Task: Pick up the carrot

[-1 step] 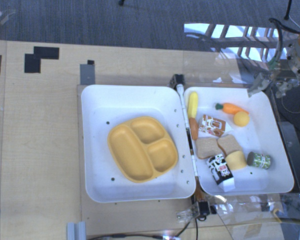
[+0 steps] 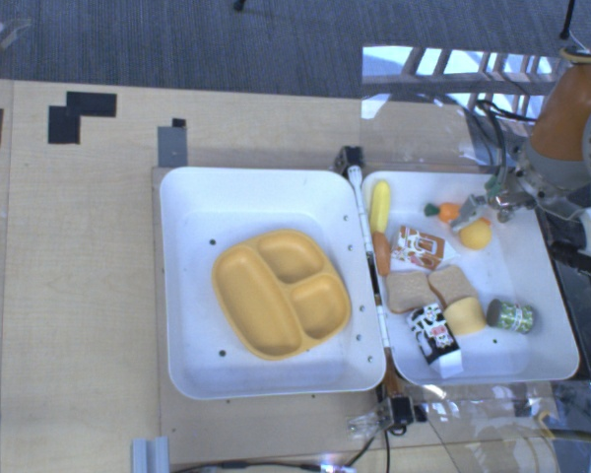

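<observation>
Right white bin (image 2: pixel 561 313), carrot (image 2: pixel 447 210) just left of end effector (image 2: pixel 476 212) (grip state unclear)

Yellow divided plate (image 2: pixel 281 294) in left bin (image 2: pixel 182 264), banana (image 2: pixel 379 206), bread slices (image 2: pixel 428 288)

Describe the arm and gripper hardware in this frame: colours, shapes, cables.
The arm shows a rounded orange section next to a grey housing, with dark cables looping beside it. The gripper is a small metallic grey assembly with pale fingers. No markings are legible.

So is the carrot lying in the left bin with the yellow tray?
No, the carrot lies in the right bin, near its far edge beside the gripper.
</observation>
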